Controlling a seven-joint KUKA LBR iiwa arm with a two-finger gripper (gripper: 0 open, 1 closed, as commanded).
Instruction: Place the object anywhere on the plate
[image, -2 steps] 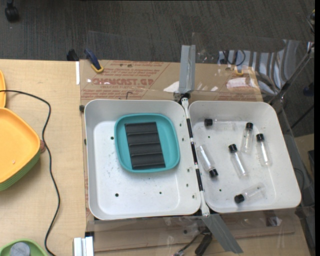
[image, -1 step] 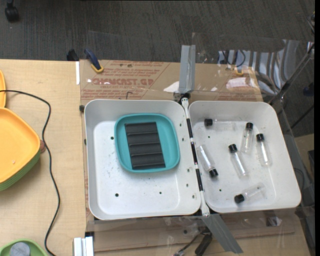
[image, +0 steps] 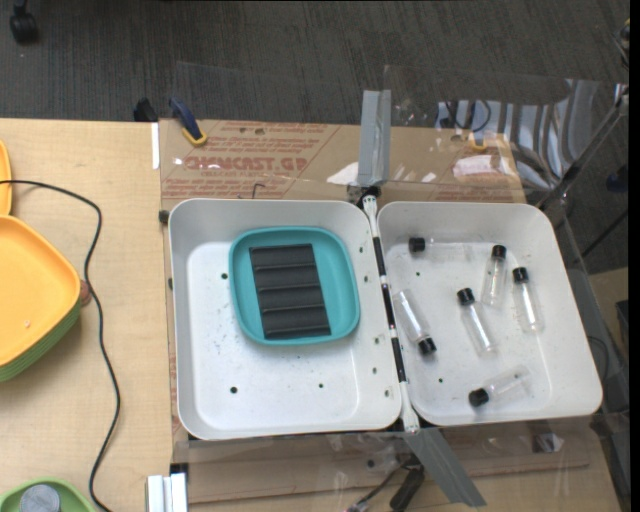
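over in the right bin (image: 560, 300), clear plastic vials (image: 473, 321) with black caps lie scattered, pointing every which way; teal ribbed plate (image: 345, 290) sits left.

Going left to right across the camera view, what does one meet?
Orange plates → black cable → left bin → teal plate → right bin holding clear capped vials.

Even, soft light from overhead; the white bins (image: 285, 405) are bright but not blown out; faint shadows pool along their inner walls; glare streaks the clear panel (image: 480, 140) at the far right; focus is slightly soft throughout.
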